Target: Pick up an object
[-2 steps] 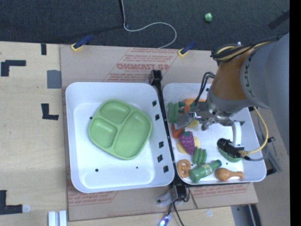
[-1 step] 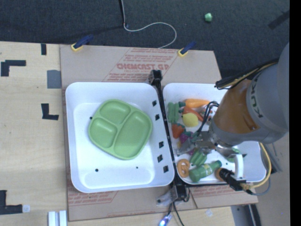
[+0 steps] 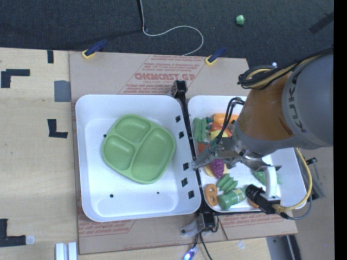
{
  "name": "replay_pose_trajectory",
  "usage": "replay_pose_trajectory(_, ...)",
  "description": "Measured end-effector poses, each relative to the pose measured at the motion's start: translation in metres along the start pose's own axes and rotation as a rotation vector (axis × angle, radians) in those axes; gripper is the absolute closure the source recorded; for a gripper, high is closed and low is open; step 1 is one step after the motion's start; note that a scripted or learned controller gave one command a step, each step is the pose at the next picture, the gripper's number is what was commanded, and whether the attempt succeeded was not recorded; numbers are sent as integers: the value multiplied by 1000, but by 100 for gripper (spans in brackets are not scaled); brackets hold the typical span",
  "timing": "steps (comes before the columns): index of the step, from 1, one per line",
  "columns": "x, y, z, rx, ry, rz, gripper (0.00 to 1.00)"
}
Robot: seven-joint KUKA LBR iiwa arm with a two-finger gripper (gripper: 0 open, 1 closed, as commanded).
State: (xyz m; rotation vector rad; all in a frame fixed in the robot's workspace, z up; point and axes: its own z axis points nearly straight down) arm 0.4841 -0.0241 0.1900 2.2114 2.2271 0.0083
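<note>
1. The purple plastic grape bunch (image 3: 217,168) lies in the right white bin (image 3: 297,167), directly under the pincer (image 3: 213,157), among other toy food.
2. Whether the pincer is spread or pressed together, I cannot tell; the wrist covers it.
3. Just beyond it lie green plastic vegetable pieces (image 3: 199,128) and an orange plastic fruit (image 3: 219,118); below it a green leafy toy (image 3: 227,184). The crowding may cause a slip or a grasp of 2 things.
4. To its left the black divider (image 3: 186,140) is close; a collision is possible.
5. Farther left, the green plastic divided plate (image 3: 139,148) lies in the left white bin (image 3: 87,161), at no risk.
</note>
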Motion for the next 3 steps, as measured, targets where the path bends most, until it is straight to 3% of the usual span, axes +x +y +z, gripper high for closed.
replay_pose_trajectory(1, -3, -1, -3, 11, -1, 5, 100)
replay_pose_trajectory(2, 76, 1, -86, 0, 2, -5, 100)
replay_pose_trajectory(3, 93, 2, -192, -5, 1, 1, 100)
